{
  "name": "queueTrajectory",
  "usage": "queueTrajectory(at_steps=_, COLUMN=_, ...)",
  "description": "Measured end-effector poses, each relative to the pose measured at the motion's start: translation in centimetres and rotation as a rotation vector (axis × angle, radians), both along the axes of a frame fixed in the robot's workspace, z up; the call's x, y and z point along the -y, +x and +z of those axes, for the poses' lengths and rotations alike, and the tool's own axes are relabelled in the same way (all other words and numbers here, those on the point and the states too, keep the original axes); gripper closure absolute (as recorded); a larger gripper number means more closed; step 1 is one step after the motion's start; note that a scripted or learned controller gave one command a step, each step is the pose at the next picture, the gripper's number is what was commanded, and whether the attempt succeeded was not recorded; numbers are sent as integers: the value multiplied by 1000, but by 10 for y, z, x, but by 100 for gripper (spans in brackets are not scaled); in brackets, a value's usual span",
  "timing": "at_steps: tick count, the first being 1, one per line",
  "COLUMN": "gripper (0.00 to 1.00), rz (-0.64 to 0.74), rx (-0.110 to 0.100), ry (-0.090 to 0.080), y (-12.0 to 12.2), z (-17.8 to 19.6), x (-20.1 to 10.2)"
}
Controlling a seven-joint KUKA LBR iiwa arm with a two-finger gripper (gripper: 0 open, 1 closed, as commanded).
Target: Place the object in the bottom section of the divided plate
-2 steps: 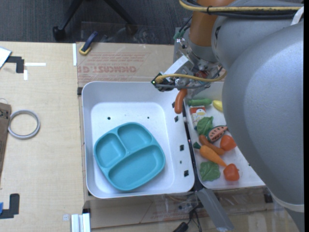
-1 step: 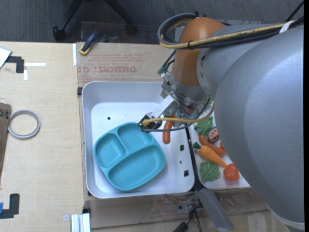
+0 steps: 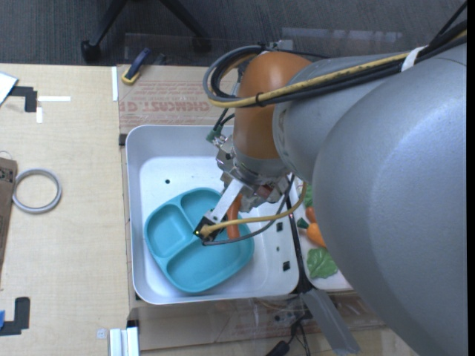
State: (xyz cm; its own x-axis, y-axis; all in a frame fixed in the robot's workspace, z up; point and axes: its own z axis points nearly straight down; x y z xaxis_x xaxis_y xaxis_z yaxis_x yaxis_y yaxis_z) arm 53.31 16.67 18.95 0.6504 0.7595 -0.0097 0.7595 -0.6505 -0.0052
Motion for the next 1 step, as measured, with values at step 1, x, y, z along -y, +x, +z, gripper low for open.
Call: queueTrajectory(at_steps=1, gripper=0, rz=0, rx=1, ry=0, y=0, z=0, x=0)
